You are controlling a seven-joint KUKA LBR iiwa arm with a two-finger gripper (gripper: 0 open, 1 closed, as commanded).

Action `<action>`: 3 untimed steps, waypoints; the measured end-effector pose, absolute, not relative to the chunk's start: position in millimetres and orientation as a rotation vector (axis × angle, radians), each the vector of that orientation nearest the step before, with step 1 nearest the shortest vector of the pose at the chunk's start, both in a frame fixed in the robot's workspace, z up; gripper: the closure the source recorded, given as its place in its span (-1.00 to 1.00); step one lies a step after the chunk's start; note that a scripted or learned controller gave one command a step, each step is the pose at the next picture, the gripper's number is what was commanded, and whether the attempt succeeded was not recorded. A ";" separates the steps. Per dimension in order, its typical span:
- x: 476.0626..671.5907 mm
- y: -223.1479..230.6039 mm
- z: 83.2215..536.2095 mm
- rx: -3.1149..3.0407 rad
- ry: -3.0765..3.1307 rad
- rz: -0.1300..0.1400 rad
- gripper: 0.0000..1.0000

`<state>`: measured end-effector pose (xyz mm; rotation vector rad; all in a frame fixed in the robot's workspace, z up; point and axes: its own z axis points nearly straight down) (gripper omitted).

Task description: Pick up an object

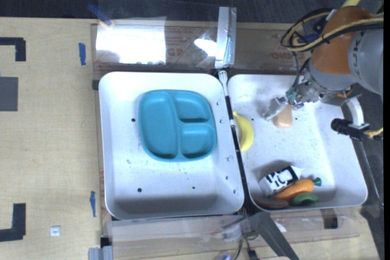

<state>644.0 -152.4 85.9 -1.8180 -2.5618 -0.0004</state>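
Two bins (pixel 122 192) seen, one blue tray (pixel 178 125) in left; right: banana (pixel 245 133), carrot (pixel 297 189), box (pixel 279 178). Gripper (pixel 281 111) state unclear (peach lump (pixel 284 120) at tip).

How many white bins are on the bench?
2. The left white bin holds a blue divided plate. The right white bin sits beside it, holding the toys, with the gripper over it.
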 end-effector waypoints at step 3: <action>669.6 -50.0 190.2 -1.949 -2.474 -0.012 1.00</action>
